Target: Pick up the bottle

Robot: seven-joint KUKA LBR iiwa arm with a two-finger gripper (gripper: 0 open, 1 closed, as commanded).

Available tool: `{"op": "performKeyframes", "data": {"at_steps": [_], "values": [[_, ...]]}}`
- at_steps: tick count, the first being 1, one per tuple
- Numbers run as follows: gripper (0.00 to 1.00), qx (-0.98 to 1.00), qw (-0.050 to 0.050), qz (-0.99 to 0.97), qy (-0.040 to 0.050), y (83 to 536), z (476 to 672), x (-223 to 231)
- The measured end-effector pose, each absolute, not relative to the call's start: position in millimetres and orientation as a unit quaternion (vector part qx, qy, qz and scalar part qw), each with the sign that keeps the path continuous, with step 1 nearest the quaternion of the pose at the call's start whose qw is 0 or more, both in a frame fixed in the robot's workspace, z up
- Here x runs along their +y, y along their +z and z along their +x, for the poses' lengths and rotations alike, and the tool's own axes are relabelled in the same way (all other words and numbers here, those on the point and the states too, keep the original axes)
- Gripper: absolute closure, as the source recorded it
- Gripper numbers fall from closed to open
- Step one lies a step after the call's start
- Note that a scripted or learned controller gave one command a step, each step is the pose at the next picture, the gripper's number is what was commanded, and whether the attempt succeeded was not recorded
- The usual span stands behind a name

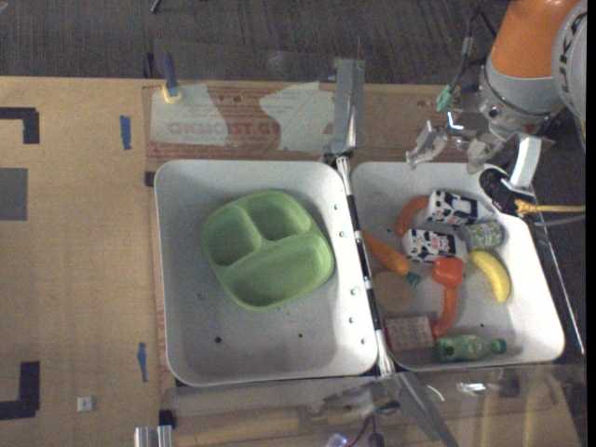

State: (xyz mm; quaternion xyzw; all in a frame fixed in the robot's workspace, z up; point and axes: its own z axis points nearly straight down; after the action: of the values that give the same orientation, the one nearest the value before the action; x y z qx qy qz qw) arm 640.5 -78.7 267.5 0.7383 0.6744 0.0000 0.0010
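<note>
The desk (pixel 74 250) carries two shallow white bins side by side. The left bin (pixel 186 343) holds a green divided plate (pixel 268 248) and little else. The right bin (pixel 549 329) is crowded, and the task's thing lies there: a green bottle (pixel 470 347) on its side in the near part of that bin, close to the near wall, its cap pointing right.

The arm (pixel 535 26) hangs over the far right corner, and its jaws (pixel 445 142) sit above the far rim of the right bin, well apart from the bottle. Whether they stand wide or narrow cannot be told from this view; nothing shows between them.

To do the step well, I judge the jaws should travel toward the near side of the bin, turn so they close across the bottle's short width rather than along its length, and come down over its middle. A round bottle lying flat is likely to roll, so a centred, square descent matters.

Several things crowd the route. Two black-and-white cartons (pixel 445 226) lie in the far middle, with a small green can (pixel 484 237) beside them. A banana (pixel 493 275) lies to the right, a carrot (pixel 386 254) to the left, and an orange-red utensil (pixel 447 291) runs down toward the bottle. A brown block (pixel 410 331) lies just left of the bottle and could foul one jaw; the near wall leaves little room on the other side.
</note>
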Motion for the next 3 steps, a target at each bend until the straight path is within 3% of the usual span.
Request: {"op": "performKeyframes", "data": {"at_steps": [1, 2, 3], "values": [[0.00, 0.690, -0.001, 0.724, -0.0008, 234.8, 626.5, -82.9], [0.00, 0.620, -0.002, 0.785, -0.0014, 183.8, 563.3, 31.7], [0.00, 0.577, 0.008, 0.816, -0.0011, 138.3, 571.7, 74.0]]}}
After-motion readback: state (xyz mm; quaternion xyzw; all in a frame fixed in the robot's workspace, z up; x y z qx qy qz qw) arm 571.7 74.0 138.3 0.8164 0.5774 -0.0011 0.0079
